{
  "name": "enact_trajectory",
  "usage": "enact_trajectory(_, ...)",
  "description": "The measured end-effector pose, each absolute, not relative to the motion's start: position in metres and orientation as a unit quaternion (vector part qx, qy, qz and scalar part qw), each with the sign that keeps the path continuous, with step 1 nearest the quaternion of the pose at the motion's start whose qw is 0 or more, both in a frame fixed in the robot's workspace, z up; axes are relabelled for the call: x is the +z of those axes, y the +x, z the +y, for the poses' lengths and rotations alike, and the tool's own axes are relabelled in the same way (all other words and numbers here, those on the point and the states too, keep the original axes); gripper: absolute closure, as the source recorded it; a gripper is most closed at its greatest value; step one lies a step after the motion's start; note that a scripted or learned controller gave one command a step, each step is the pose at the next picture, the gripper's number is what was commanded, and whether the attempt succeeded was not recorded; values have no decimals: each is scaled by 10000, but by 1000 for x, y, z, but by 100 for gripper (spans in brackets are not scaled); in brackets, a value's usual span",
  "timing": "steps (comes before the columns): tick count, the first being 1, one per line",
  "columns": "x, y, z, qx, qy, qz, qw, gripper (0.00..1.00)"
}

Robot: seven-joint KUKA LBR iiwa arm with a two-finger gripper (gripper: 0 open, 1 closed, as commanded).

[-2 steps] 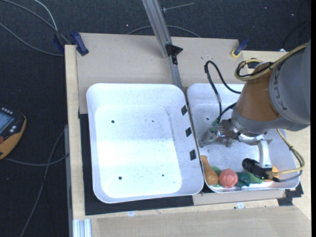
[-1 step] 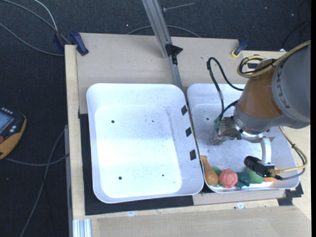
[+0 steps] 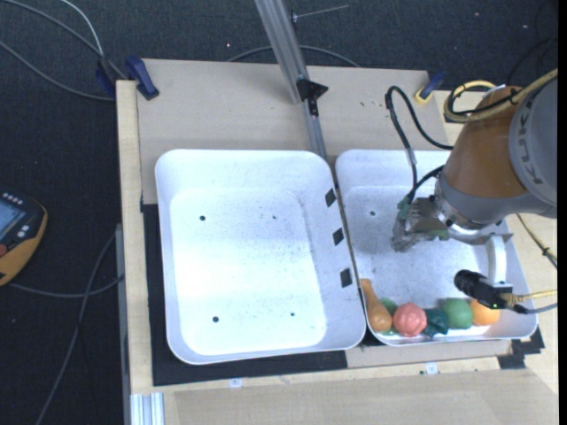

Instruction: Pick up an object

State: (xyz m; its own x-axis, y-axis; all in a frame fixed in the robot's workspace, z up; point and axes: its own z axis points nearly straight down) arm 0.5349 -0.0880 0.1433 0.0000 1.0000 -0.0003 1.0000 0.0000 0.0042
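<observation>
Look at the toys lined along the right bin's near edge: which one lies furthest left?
The orange, pear-shaped toy, its narrow end pointing up-left. It sits at the row's left end, beside the pink ball; the green toy lies further right.

Arm is reaching in from the right, its orange band (image 3: 483,149) and grey wrist (image 3: 487,204) bulking over the near side of the frame. Gripper (image 3: 405,240) is pointing down and leftward — fingers too small and dark to read. Black cabling is trailing along the wrist.
</observation>
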Motion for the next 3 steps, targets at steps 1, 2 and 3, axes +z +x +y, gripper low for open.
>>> enact_trajectory(1, 197, 543, -80, 19, 7066, 7076, 20, 100)
enact_trajectory(2, 242, 547, -74, 18, 7067, 7075, 17, 100)
enact_trajectory(3, 295, 548, -74, 17, 7070, 7073, 17, 100)
